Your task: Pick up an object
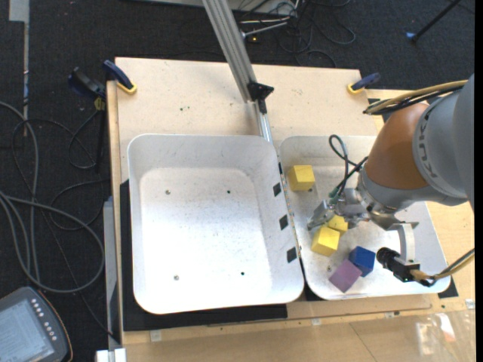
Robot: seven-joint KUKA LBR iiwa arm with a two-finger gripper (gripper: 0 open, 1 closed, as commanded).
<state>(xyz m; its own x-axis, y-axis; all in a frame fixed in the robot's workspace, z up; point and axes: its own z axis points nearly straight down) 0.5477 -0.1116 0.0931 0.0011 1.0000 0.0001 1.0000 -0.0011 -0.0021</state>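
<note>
- Now I have the gripper (332, 216) low in the right bin (432, 234), just above the near yellow block (327, 240); whether it is clenched or released I cannot tell.
- Beside that block lie a blue cube (363, 259) and a purple block (345, 276); a second yellow cube (303, 176) sits farther back.
- I'd centre on one block and descend straight, to avoid nudging its neighbours.

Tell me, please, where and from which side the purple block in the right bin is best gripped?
I would grip the purple block across its two flat side faces, coming straight down from above. It lies near the bin's front wall with the blue block close at its upper right, so the fingers probably fit best on its left and lower-right faces, where bare floor shows.
</note>
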